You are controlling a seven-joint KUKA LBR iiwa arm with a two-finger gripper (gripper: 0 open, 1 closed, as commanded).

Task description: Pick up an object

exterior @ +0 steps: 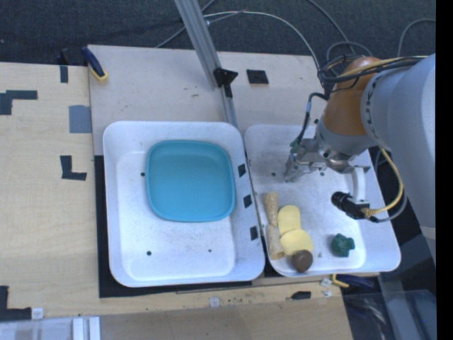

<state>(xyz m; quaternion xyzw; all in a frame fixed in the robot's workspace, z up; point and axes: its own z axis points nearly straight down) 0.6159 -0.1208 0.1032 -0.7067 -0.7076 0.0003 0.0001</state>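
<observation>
Two white bins sit side by side on the surface [42, 190]. Left bin [127, 261] is well left of the pincer, with a big teal plate [190, 180] lying flat in it. Right bin [382, 253] is under the pincer. Grey arm [403, 112] with the orange band comes in from the right, wrist over the bin's far half. Pincer [294, 170] points down-left, tips close above the bare bin floor; fingers look slightly apart with nothing between them.

Objects are all nearer the camera than the pincer, apart from it. Beige ridged stick [272, 224] lies along the bin's left wall, below and just left of the tips. Yellow blocky piece [291, 231] touches the stick's right side. Small brown round thing [302, 261] sits at the yellow piece's near end. Small green lump [342, 244] lies below and to the right, apart from the rest.
</observation>
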